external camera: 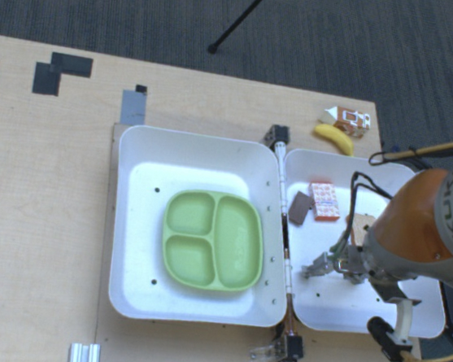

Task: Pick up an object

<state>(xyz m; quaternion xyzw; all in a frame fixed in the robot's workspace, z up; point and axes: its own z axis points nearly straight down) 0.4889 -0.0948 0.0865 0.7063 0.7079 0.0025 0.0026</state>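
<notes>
In the right bin a small red-and-white carton lies near the far wall. A grey-brown block sits just left of it, by the bin's left wall. My gripper hangs low over the bin's floor in the middle, nearer than both objects and apart from them. I see nothing held in it. The grey arm with its orange band covers the right part of this bin.
The left bin holds a green divided plate. Beyond the right bin, on the bench, lie a banana and a small packet. Cables run along the arm at the right.
</notes>
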